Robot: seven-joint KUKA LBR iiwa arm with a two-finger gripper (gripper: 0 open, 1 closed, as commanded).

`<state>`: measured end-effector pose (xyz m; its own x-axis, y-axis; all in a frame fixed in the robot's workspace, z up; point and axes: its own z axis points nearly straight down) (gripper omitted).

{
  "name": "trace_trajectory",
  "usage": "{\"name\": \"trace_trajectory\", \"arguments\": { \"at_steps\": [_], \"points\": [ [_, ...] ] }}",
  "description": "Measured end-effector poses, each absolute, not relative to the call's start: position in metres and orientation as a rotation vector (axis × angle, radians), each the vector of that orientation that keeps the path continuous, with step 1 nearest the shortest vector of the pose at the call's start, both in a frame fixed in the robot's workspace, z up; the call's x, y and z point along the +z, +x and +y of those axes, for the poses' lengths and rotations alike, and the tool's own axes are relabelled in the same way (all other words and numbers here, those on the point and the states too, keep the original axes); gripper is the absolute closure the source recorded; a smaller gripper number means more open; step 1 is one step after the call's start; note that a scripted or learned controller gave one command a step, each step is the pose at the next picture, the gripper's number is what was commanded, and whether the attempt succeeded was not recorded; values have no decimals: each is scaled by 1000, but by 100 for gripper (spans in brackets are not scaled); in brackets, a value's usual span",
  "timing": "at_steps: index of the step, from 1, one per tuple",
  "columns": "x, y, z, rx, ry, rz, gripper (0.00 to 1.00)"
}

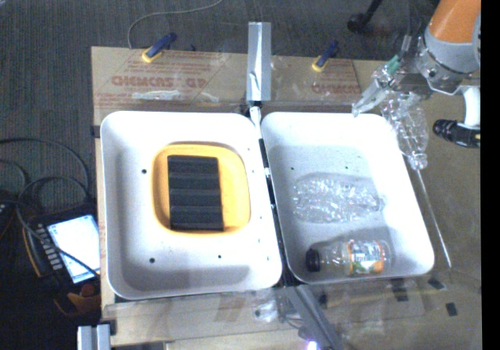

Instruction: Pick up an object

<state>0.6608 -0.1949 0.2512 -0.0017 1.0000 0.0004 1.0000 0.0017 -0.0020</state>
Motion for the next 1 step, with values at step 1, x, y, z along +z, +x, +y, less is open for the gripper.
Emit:
{"name": "trace_trajectory", "arguments": {
  "at_steps": [1],
  "points": [
    [157, 592, -214, 5, -2235, -2206, 0]
  ]
}}
